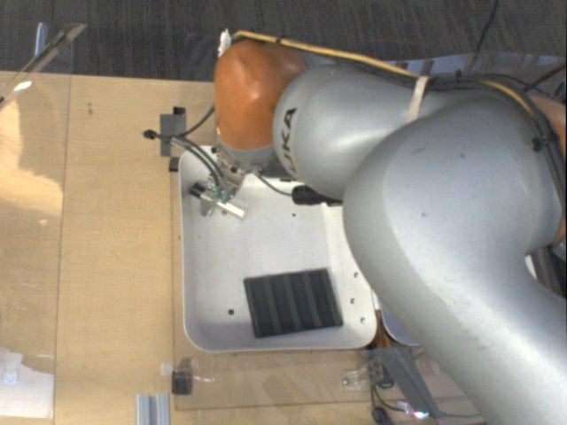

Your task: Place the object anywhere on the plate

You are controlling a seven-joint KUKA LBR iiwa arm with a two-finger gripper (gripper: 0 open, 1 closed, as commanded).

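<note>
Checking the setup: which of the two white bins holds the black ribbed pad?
The bin at the view's left; the other sits mostly hidden under the arm.

1. Robotics lab / test cell, not a home: big grey industrial arm (443,202) w/ orange band (252,91) over the work area.
2. Light wood counter (115,255) carrying a shallow white bin (208,326), w/ small black fixtures bolted at its edges.
3. Loose cables (190,144) run along arm & counter.
4. Dark grey office-type carpet (266,3) beyond the counter.
</note>
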